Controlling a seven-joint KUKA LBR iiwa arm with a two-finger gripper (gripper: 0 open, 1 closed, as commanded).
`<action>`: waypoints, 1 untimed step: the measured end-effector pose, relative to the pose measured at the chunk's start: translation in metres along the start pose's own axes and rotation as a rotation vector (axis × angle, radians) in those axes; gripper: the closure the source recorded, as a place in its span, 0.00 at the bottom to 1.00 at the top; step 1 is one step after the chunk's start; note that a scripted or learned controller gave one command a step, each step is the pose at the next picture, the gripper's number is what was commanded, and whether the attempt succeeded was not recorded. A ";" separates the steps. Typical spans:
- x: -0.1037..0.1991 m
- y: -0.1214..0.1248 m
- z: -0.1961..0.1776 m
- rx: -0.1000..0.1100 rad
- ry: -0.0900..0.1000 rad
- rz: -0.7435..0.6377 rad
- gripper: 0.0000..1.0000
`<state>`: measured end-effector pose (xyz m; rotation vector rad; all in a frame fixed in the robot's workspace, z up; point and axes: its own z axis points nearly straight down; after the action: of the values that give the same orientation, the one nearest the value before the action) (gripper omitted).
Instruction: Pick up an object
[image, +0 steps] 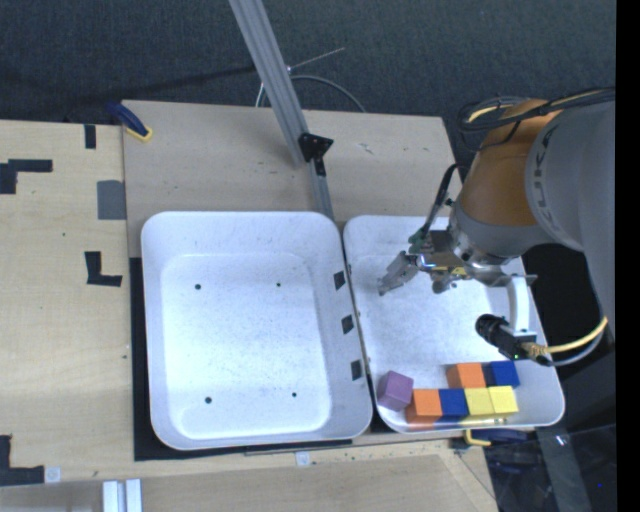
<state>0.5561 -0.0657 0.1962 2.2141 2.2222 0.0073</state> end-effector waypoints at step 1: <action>0.035 -0.015 0.004 0.009 0.000 0.000 0.00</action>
<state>0.5411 -0.0303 0.1916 2.2190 2.2267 -0.0031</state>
